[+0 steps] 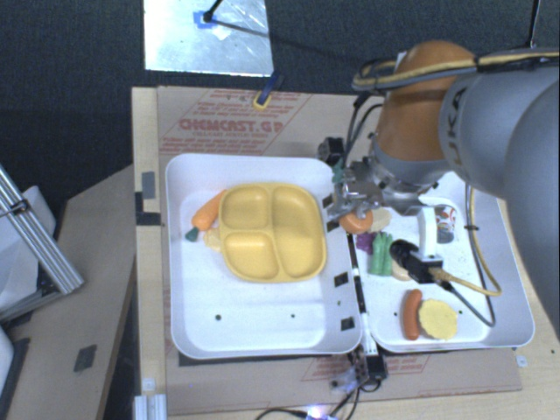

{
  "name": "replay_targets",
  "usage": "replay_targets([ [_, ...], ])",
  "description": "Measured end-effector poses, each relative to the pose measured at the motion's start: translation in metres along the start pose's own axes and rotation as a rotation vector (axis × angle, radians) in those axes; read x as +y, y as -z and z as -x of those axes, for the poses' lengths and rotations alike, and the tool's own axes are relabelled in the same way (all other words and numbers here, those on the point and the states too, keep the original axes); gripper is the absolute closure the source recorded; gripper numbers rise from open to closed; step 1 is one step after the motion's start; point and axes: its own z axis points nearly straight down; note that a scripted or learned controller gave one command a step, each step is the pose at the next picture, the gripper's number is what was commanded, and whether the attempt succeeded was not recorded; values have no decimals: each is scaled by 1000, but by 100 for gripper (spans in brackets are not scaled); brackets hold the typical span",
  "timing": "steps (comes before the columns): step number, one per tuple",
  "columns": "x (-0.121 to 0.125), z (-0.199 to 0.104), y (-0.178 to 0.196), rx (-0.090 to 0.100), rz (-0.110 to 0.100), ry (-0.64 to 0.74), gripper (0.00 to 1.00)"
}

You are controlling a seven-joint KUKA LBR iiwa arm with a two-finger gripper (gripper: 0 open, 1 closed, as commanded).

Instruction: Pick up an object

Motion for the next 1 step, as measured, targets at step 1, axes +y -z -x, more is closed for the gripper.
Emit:
replay_targets([
  [1,14,8,-3,-1,2,-6,100],
])
